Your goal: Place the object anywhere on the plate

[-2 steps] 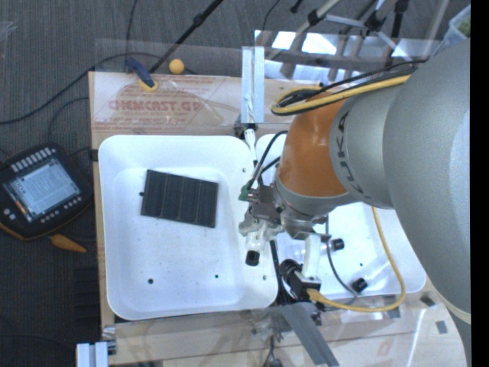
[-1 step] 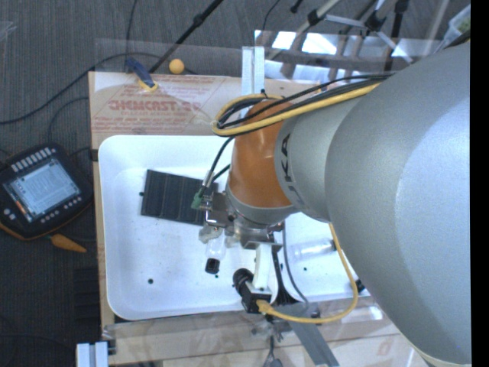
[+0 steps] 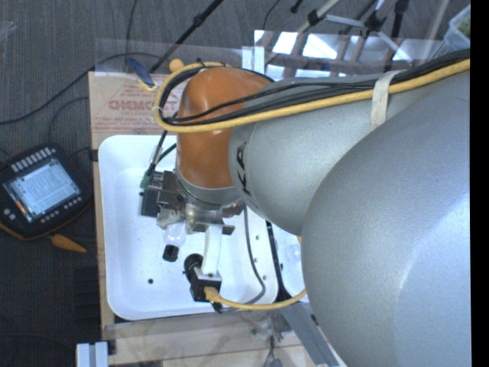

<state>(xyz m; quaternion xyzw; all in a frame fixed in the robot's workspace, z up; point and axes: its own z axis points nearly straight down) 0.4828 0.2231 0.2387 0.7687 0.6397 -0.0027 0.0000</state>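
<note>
A: Hovering low over the left bin (image 3: 114, 228) with the gripper (image 3: 174, 222) aimed down near the middle of the white floor. Holding anything?

B: Cannot tell. Too blurred, and too far tucked under the orange band (image 3: 206, 121), to judge how wide open or whether closed on something.

A: Spotting the object anywhere?

B: Possibly that small dark piece (image 3: 170, 253) lying on the bin floor, just nearer than the gripper and seemingly apart from it. Hard to be sure at this size.

A: And the plate?

B: Hidden, most likely, beneath the grey arm (image 3: 367, 205) covering the right side.

A: Judging progress, then?

B: Early, by the look of it. Nothing clearly grasped, nothing lifted, nothing set on a plate. Left to do: closing on the piece, raising it, carrying it across to the plate, letting go there.

A: Worth minding the yellow cable (image 3: 252, 303) looping along the near edge of the bin?

B: Yes, worth watching during any lift.
</note>
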